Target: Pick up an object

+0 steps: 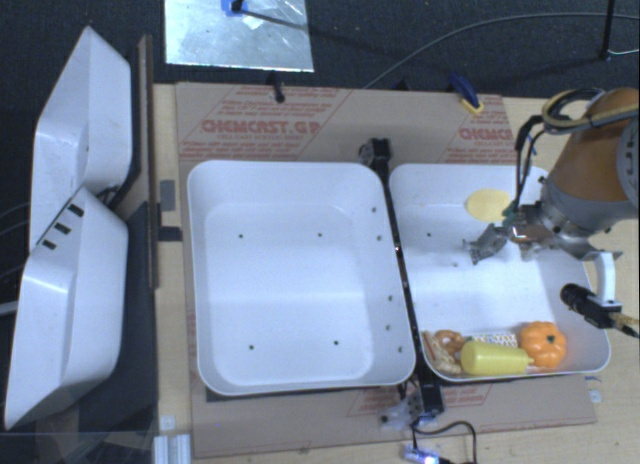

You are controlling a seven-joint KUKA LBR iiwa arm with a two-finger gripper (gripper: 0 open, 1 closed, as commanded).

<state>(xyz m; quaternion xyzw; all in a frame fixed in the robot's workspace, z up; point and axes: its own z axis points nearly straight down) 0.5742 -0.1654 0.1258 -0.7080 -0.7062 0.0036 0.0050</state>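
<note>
In the camera view, my gripper [482,245] hangs over the middle of the right bin [430,202], pointing left, with nothing visibly in it. Just behind it a flat yellow disc [486,202] lies on the bin floor. Along the bin's front wall sit an orange pumpkin-shaped toy [542,343], a yellow lemon-shaped piece [492,358], a brown pretzel-like item [444,345] and a small white and red strip [494,338]. These front objects are well apart from the gripper.
The left bin [290,272] adjoins the right one, with a black divider clamp [378,150] between them. Spare white bins [70,222] lean at the far left. A metal plate [238,10] lies behind the bench. Cables [440,437] trail at the front.
</note>
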